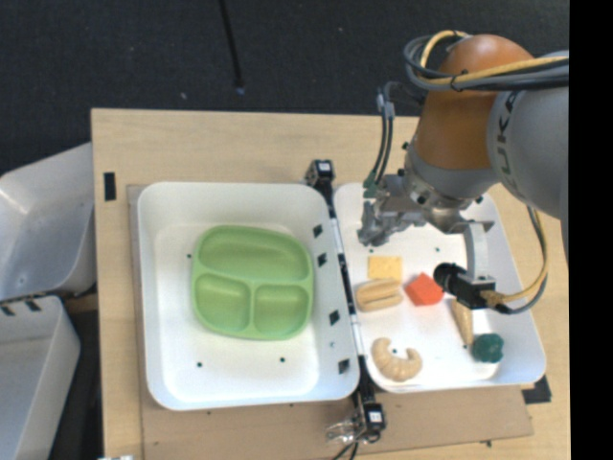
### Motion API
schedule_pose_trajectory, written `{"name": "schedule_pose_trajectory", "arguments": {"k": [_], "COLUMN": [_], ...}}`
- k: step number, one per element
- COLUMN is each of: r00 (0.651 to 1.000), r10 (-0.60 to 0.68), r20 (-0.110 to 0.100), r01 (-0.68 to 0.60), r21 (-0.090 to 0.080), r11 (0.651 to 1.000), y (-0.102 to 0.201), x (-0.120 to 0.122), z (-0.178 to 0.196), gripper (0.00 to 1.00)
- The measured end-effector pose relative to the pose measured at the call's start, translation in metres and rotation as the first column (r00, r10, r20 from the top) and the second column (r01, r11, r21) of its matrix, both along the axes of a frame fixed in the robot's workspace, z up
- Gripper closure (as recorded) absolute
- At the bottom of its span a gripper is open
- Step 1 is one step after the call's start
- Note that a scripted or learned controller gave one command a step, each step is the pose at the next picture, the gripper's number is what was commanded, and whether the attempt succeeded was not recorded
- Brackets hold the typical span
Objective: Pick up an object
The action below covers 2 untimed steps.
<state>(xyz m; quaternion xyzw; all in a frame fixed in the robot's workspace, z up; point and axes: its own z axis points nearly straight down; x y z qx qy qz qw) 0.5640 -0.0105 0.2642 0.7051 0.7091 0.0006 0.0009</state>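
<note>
Only partial lettering readable: dark characters, looks like "UK", on the grey arm housing at upper right of frame, cut off by its curve. Nothing else legible on bins, toys or bench.

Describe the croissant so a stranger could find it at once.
Start at the right white bin, the one under the grey arm. Go to its near left corner, where the croissant lies below the hot dog bun. It is the only curved, pale, ridged crescent there; the bun is straight and the cheese slice is flat and square.
</note>
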Motion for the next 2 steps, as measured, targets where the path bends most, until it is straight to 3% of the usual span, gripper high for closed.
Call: {"name": "schedule_pose_trajectory", "arguments": {"k": [1, 2], "r00": [1.0, 1.0], "r10": [0.001, 0.0], "r20": [0.0, -0.001], "r01": [-0.001, 0.0], "r21": [0.001, 0.0], "r11": [1.0, 1.0], "y": [0.049, 0.096], "x": [0.018, 0.037], "z": [0.005, -0.013], "gripper": [1.0, 1.0]}}
